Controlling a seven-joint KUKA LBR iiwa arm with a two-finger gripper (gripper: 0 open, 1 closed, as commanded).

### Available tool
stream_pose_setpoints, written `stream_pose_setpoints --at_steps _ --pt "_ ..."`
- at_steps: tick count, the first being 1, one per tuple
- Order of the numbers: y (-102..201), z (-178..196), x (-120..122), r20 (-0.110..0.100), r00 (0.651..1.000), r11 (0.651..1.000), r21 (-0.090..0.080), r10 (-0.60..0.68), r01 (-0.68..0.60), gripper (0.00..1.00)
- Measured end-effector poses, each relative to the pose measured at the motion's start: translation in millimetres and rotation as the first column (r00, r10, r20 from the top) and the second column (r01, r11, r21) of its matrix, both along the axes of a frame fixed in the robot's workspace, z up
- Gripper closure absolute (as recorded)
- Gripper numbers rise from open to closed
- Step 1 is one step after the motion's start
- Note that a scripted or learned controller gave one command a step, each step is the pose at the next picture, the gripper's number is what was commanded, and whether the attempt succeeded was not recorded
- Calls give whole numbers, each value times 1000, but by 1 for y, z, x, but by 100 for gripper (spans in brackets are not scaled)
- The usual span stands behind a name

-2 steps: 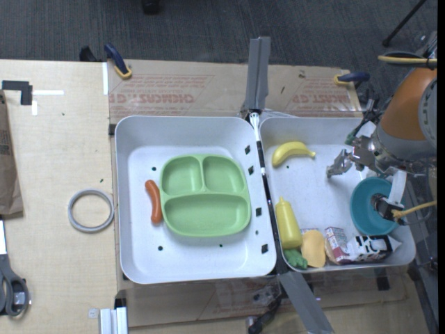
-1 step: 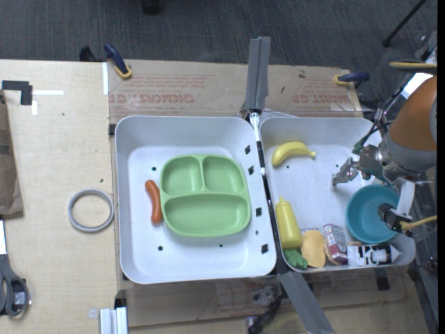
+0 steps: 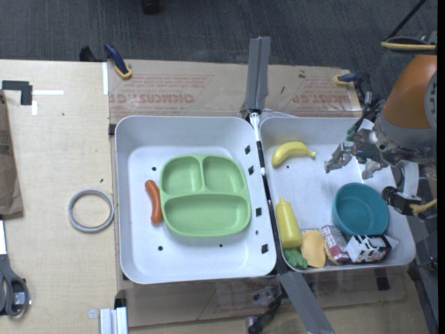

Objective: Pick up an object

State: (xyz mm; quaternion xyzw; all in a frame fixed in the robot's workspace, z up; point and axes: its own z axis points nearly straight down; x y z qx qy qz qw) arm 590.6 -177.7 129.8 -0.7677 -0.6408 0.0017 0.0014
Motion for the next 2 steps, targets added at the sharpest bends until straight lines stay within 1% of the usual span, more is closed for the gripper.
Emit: stream_pose_setpoints --at_steps 1,2 --pt "-20 -42 -22 -1 997 997 1 79 -79 0" --pt "-13 -34 -34 25 998 998 -9 64 -64 0"
